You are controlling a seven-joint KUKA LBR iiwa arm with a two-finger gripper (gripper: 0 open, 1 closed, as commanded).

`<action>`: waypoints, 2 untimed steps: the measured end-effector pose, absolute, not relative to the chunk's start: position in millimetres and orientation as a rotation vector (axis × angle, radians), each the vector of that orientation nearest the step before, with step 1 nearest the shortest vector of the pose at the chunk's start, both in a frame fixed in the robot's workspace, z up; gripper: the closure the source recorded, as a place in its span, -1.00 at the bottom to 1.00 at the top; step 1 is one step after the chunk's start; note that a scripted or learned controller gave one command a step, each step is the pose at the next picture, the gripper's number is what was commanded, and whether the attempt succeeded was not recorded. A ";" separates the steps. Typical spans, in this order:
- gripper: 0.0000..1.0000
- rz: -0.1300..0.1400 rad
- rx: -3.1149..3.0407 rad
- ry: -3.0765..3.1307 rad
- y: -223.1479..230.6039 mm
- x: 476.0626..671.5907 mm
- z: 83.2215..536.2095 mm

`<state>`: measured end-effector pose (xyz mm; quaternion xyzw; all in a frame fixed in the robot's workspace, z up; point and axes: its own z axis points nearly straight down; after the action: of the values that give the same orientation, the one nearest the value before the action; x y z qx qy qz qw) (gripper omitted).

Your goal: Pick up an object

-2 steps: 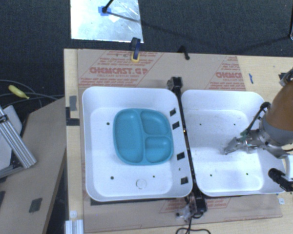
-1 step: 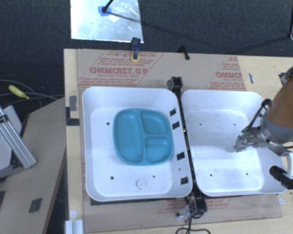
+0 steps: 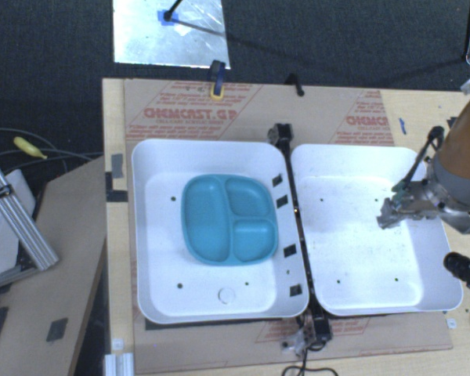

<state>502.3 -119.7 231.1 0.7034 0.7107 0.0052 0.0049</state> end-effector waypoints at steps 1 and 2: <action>1.00 0.004 2.211 2.237 -33.2 528.3 182.1; 1.00 0.007 2.210 2.233 23.5 486.3 225.3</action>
<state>486.3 23.5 225.3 0.7034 0.7108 0.0024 -0.0003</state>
